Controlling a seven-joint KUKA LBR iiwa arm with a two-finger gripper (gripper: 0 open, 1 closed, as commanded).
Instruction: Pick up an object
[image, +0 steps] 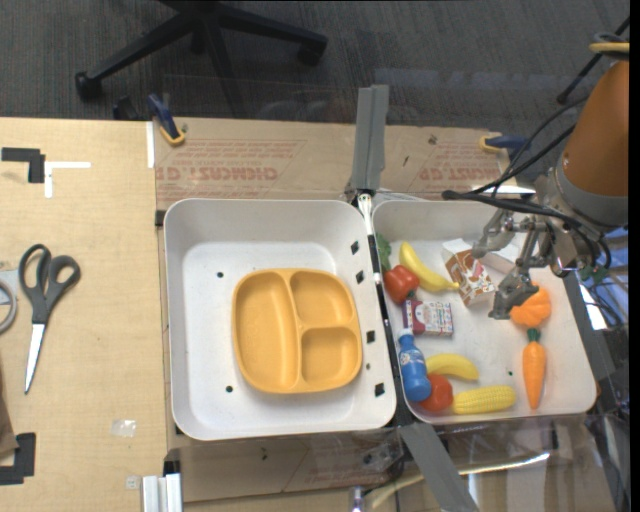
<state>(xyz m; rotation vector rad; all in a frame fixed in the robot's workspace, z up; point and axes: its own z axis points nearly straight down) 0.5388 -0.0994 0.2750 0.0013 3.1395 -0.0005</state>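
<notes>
Wooden bench (80, 400), two white bins. Claw (510, 270) at right of frame over the right bin (575, 395), fingers spread, gripping nothing. A pepper (530, 310) lies just beside it.

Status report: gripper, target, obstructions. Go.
Gripper over the right bin, fingers apart, nothing between them. Orange pepper just beside the fingertips; snack packet on the other side. Carrot lies nearby, not gripped.

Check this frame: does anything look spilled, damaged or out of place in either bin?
Nothing stands out. The yellow divided plate lies flat in the left bin. The toy foods, among them a banana, a carrot and a corn cob, lie loosely inside the right bin. The gripper hangs over them.
</notes>
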